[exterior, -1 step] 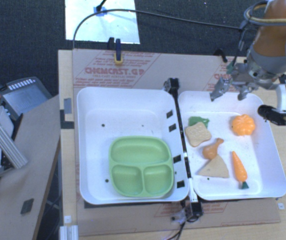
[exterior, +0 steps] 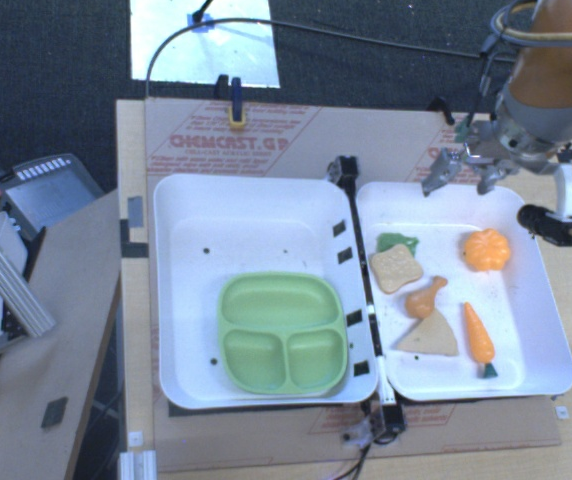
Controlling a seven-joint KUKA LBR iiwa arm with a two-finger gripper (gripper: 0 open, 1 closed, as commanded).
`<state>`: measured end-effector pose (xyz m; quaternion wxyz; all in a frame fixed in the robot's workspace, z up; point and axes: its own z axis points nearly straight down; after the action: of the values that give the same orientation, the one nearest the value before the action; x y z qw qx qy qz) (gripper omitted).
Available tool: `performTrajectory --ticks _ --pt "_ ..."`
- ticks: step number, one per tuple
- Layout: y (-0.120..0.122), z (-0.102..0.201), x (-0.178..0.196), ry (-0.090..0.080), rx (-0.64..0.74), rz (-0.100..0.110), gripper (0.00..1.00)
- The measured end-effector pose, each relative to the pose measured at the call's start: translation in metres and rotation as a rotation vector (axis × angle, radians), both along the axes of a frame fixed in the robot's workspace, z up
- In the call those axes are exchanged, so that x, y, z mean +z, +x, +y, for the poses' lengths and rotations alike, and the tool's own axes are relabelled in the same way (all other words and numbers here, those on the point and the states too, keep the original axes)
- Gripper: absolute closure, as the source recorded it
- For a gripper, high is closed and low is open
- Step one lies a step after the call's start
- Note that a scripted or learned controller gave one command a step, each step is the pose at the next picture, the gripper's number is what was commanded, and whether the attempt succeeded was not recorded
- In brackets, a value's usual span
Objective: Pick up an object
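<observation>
Orange plastic carrot (exterior: 479,336), smooth and tapered, is seen lying in the right white bin (exterior: 546,298), its long axis running near to far with the green stem end nearest. A ribbed orange toy pumpkin (exterior: 487,249) sits beyond it. The metal two-finger gripper (exterior: 465,177) (partly blurred) hangs spread apart over the bin's far rim, with nothing between its fingers.
</observation>
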<state>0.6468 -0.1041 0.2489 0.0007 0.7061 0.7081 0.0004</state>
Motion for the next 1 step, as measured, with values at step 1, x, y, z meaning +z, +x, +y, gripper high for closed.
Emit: performTrajectory --ticks 1 --pt "0.0022 -0.0092 -0.0562 0.000 -0.002 0.004 0.00"
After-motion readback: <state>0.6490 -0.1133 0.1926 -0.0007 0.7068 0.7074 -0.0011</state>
